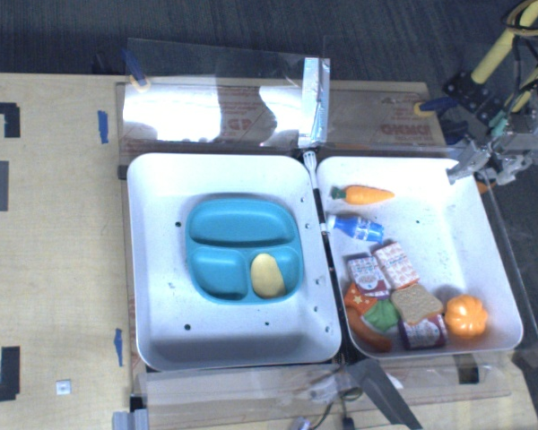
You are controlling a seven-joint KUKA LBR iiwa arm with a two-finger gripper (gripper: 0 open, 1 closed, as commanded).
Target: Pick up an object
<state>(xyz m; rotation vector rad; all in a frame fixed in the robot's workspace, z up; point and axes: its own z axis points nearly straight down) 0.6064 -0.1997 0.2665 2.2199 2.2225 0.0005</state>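
1. Several small toy items crowd the right shallow white plastic bin; the orange plastic carrot with a green top lies alone near the far edge, so I judge it the easiest target.
2. Descend straight over its middle, fingers spanning its narrow width, clear of the blue bottle-shaped toy just beside it.
3. The gripper hovers over the bin's far right corner; open or closed, I cannot tell.
4. The carrot lies well apart, toward the divider.

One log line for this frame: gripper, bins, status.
gripper: over right bin's far right corner | carrot, pumpkin: lying in right bin | blue tray: left bin | pick: not started
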